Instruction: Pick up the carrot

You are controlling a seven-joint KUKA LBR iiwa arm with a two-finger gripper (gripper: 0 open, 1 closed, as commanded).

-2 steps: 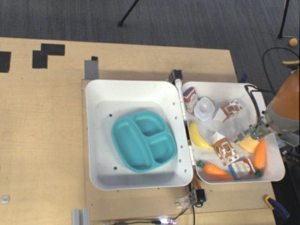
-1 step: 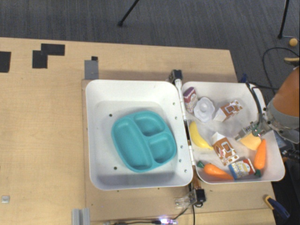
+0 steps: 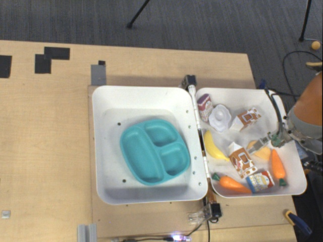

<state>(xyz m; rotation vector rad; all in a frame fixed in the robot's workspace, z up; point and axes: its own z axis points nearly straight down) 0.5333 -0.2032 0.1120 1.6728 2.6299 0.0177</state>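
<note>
Two carrots lie in the right bin (image 3: 298, 188). One carrot (image 3: 277, 166) lies near the bin's right wall, pointing roughly toward the near edge, just below and slightly right of the gripper (image 3: 263, 144). A second carrot (image 3: 233, 184) lies along the near wall of the same bin, well left of the gripper, with its green top toward the bin's near-left corner.

The grey arm (image 3: 308, 110) enters over the right edge of the right bin and slants down toward the bin's middle, its orange band at the frame's right side. The gripper hangs low among the items, its tip just above a yellow wedge-shaped piece (image 3: 262, 154) and beside a brown-and-white carton (image 3: 241, 161). How far its fingers are spread cannot be told, and nothing can be seen held between them.

A banana (image 3: 214, 149) lies by the right bin's left wall. The left bin (image 3: 101, 135) carries a teal divided plate (image 3: 154, 150). Both bins rest on the wooden table (image 3: 45, 145).
</note>
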